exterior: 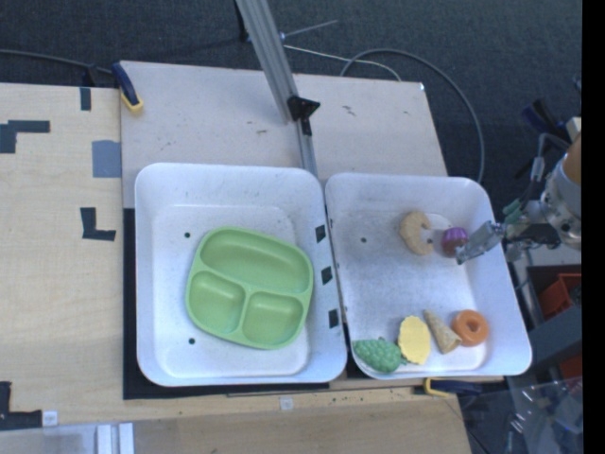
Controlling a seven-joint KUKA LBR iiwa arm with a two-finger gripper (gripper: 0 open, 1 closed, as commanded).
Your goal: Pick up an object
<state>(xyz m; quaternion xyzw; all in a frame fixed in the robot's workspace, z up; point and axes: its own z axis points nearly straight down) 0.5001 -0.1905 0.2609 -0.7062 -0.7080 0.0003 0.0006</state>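
gripper (470, 245) at right bin's (378, 197) right edge, beside purple toy (455, 237) | jaws: cannot tell | green plate (250, 288) in left bin (161, 197)

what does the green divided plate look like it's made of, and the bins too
Green divided plate: probably moulded plastic, uniform colour, soft sheen, rounded compartment edges. White bins: likely thin plastic, smooth, rounded corners, scuffed with dark speckling.

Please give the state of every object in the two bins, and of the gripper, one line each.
green divided plate: flat, left bin
tan bun: right bin, upper part
purple toy: beside bun
broccoli: bottom edge
yellow piece: lying
cone: lying
orange ring: flat
gripper: near purple toy
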